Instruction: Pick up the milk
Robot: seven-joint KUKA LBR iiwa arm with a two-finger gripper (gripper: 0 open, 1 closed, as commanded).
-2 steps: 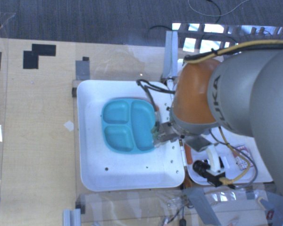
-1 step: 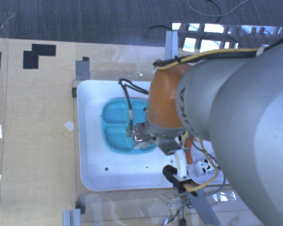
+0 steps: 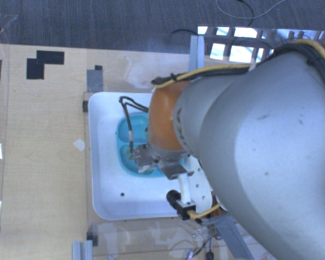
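Observation:
My arm (image 3: 260, 145) reaches in from the right and covers most of the right side of the camera view. Its orange band (image 3: 162, 118) and wrist hang over the left white bin (image 3: 105, 199). The gripper (image 3: 145, 162) points straight down into the bin's middle, seen from above, just over a light blue rounded object (image 3: 124, 145). That blue object lies on the bin floor, partly hidden under the wrist. A black cable (image 3: 127, 112) loops from the wrist across the bin's upper part.
Wooden bench (image 3: 38, 161) stretches to the left of the bin, with black tape marks (image 3: 43, 63) at its far left. Metal brackets (image 3: 95, 79) stand at the bin's corners. Grey carpet (image 3: 124, 10) lies beyond the bench.

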